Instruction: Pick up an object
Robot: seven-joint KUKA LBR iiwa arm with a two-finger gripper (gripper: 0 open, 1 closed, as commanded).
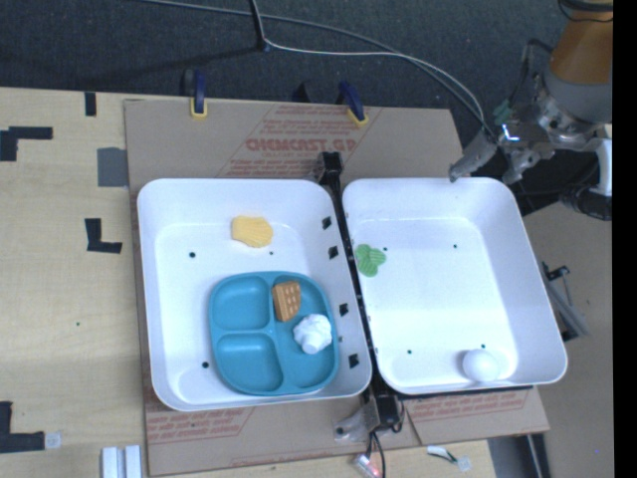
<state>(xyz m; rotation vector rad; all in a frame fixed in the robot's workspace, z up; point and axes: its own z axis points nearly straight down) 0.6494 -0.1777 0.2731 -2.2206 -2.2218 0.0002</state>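
Your gripper (488,164) open, holding nothing, over the right bin's (518,217) far rim, green piece (370,260) by its left wall, white ball (480,364) near corner, 2 bins on cardboard (289,137), wooden bench (60,297), dark carpet (119,28) beyond.

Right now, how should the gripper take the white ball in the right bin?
Probably straight down, fingers closing across the middle of the ball. It is round, so any pair of sides works, but it sits near the right bin's front wall; close the fingers left to right, along that wall.
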